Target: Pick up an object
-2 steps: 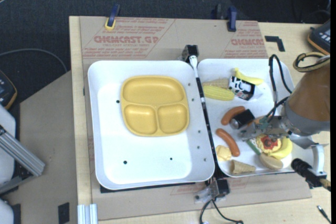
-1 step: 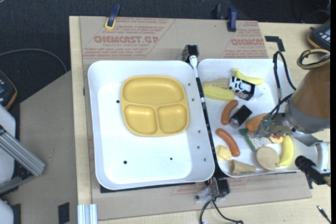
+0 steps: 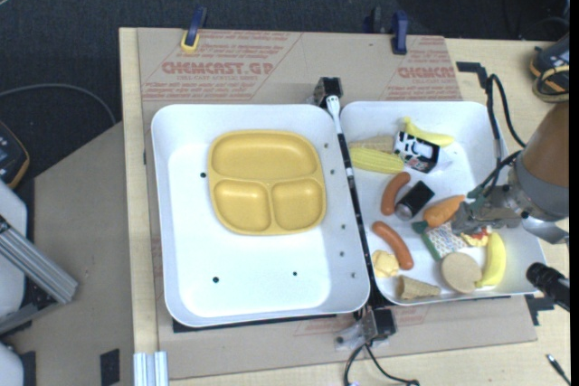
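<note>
Nearest the lens sat the black clamp point(image 3: 378, 322) at the front edge of the bench point(image 3: 136, 194), where the two bins meet. The left bin point(image 3: 165, 194) was the biggest thing before me, and in it lay a yellow divided plate point(image 3: 267, 181). The right bin point(image 3: 470, 129) held the clutter of toy food. My arm point(image 3: 550, 165) reached in from the right, and my pincer point(image 3: 478, 217) hung low over the right half of that bin; I could not tell whether it was open or closed, and I saw nothing gripped in it.

The orange toy point(image 3: 443, 211) was what lay closest. It was in the right bin, near the middle, just to the left of my pincer and either touching it or nearly so. Its long axis ran at a slant, the lower end pointing toward the left bin and the higher end toward my pincer.

Just below my pincer lay a banana point(image 3: 494, 259), its long axis running near to far along the bin's right side and its curve bowed outward. Beside it was a round tan disc point(image 3: 460, 271), and between that and the orange toy a small patterned packet point(image 3: 447, 240). Farther left were an ear of corn point(image 3: 375, 160), two red sausages point(image 3: 394, 193) point(image 3: 393, 245), a black-and-white toy point(image 3: 416, 149) and a black cylinder point(image 3: 416, 197).
</note>
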`<state>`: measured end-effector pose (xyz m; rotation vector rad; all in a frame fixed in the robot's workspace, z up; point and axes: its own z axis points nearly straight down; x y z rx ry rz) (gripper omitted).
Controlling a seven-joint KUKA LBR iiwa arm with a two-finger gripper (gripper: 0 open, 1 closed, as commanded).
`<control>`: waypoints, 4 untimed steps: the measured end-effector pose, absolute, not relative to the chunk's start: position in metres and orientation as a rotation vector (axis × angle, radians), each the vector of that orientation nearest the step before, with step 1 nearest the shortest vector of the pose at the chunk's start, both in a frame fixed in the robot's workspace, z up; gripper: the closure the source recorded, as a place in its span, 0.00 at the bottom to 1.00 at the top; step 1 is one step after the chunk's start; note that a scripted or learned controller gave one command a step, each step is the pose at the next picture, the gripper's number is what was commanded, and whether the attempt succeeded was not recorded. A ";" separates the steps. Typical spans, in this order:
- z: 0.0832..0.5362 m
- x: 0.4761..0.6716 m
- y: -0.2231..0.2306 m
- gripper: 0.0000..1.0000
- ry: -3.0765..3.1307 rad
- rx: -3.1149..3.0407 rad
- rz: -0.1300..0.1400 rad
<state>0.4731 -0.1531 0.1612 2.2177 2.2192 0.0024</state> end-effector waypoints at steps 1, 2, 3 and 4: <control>0.224 0.473 -0.156 1.00 2.218 2.215 0.004; 0.225 0.473 -0.156 1.00 2.220 2.218 0.001; 0.217 0.497 -0.102 1.00 2.228 2.213 0.004; 0.212 0.523 -0.062 1.00 2.227 2.214 0.004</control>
